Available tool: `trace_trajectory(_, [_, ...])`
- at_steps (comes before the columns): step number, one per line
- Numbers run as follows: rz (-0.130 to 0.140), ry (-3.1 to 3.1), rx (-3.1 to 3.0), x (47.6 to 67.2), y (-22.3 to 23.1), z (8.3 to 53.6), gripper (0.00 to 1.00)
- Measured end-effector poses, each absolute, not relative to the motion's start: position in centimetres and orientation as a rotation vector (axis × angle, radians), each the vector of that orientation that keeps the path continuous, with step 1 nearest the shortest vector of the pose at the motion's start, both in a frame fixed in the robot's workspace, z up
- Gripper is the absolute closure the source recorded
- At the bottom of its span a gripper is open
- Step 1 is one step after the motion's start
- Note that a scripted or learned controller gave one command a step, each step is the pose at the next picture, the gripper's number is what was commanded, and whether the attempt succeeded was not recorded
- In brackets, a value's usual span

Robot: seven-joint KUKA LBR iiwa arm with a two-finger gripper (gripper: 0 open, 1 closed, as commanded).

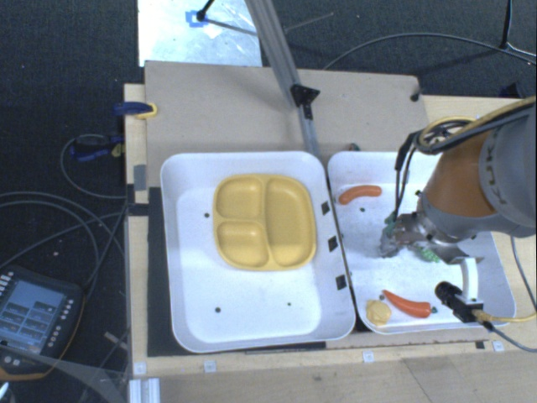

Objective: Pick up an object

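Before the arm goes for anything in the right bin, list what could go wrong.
1. The gripper sits low over bare bin floor; the upper sausage and lower sausage both lie apart from it, so a close here would likely catch nothing.
2. The lower sausage lies close beside a yellow piece near the right bin's front wall; a grasp there may nudge both or hit the wall.
3. A green item is partly hidden under the wrist, so its position is hard to judge.

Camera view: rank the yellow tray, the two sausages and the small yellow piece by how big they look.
1. Yellow tray, largest by far.
2. The two sausages, upper and lower: they look about alike, so no ranking between them.
3. Small yellow piece, smallest.
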State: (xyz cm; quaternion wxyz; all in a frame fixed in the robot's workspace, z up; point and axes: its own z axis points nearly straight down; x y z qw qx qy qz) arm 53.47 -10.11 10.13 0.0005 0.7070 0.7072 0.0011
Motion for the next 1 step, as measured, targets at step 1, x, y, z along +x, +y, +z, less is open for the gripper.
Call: trace_trajectory(1, [0.008, 2.224, 2.21, 54.04, -9.5, 16.29, 1.0])
